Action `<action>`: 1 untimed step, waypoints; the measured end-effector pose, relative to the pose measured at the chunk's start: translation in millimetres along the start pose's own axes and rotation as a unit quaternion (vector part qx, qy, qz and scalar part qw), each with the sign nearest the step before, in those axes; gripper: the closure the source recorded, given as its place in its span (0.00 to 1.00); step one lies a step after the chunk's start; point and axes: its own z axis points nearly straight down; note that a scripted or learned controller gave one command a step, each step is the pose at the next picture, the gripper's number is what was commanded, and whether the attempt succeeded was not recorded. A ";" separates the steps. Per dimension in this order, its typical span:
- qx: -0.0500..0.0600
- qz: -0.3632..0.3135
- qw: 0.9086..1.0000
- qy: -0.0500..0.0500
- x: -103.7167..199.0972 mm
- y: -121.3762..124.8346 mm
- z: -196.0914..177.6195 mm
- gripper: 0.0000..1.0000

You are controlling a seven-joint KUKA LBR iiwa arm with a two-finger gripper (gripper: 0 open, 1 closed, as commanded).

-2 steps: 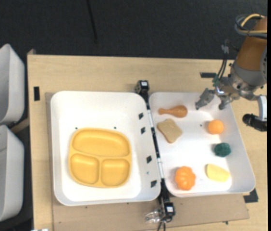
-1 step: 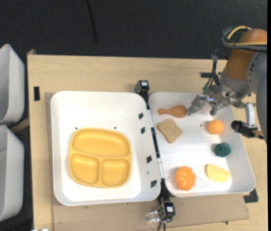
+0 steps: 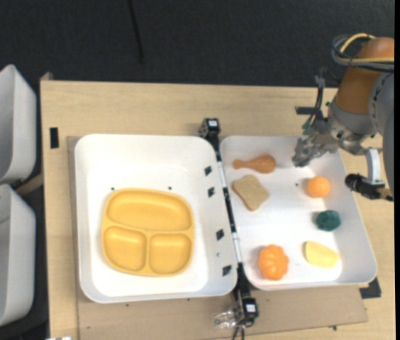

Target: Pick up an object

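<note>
We see the gripper [image 3: 303,154] over the right bin [image 3: 356,261], near the drumstick [image 3: 255,163] and orange ball [image 3: 318,187]; can't tell its opening.

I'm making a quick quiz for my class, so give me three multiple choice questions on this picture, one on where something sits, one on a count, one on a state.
1. Where does the yellow divided tray sit?
A. in the left bin
B. in the right bin
C. on the bare bench

2. How many food items lie in the right bin?
A. three
B. four
C. six

3. What is the gripper doing?
A. lifting the tray
B. hanging over the right bin's far edge, nothing seen held
C. resting in the left bin

Answers:
1 A, the tray lies in the left bin.
2 C, drumstick, bread slice, orange, green piece, pumpkin, yellow piece.
3 B, it hangs beside the drumstick.
</note>
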 end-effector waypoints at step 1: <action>-0.002 0.003 1.000 0.003 -1.5 -6.9 -47.4 1.00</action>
